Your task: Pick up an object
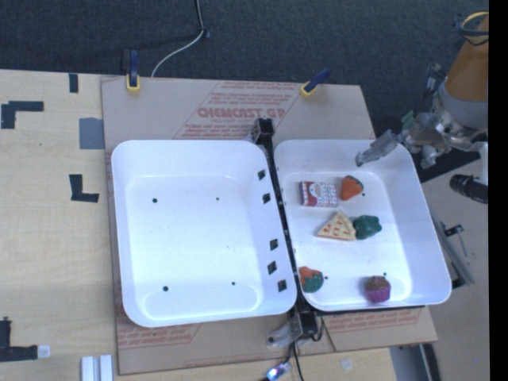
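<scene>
Here, 2 white bins (127, 165) on cardboard sheet (230, 109), dark carpet (317, 22) behind; pincer (379, 149) state unclear.

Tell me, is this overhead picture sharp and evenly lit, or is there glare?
Camera view: mildly soft overall; the left bin floor glows bright, nearly washed out; the small toys in the right bin cast only faint shadows; the gripper at the right bin's far rim looks slightly blurred.
</scene>
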